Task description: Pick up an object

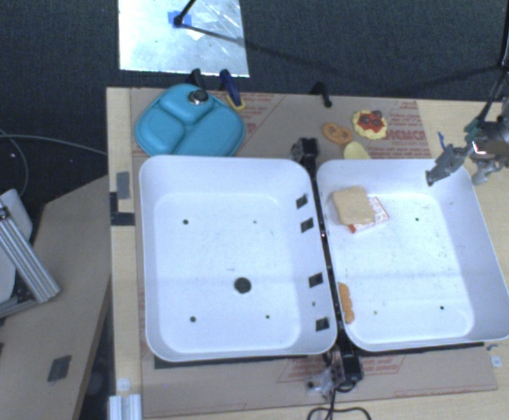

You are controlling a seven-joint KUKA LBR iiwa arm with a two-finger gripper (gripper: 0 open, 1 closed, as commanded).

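Gripper (454, 160) at the far right corner of the right bin (491, 261), hanging just above the rim; fingers spread and empty, nothing between them. Arm cut off by the picture's right edge, so only the wrist and fingers visible.

In the right bin, near its far left corner: a tan slice (352, 205), perhaps toy bread, lying flat and partly covering a red-and-white packet (375, 213). By the left wall toward the near edge: a small orange piece (345, 302), half tucked against the divider and hard to identify. In the left bin (228, 261): one small dark disc (242, 285) near the middle.

Best done, as a judgement: cross toward the tan slice, centre over it, come straight down with fingers wide, close across its narrow sides; risk of catching the packet beneath too.

Outside the bins, along the bench's far edge: a blue tray (190, 122) and small toy foods (370, 123), too small to name
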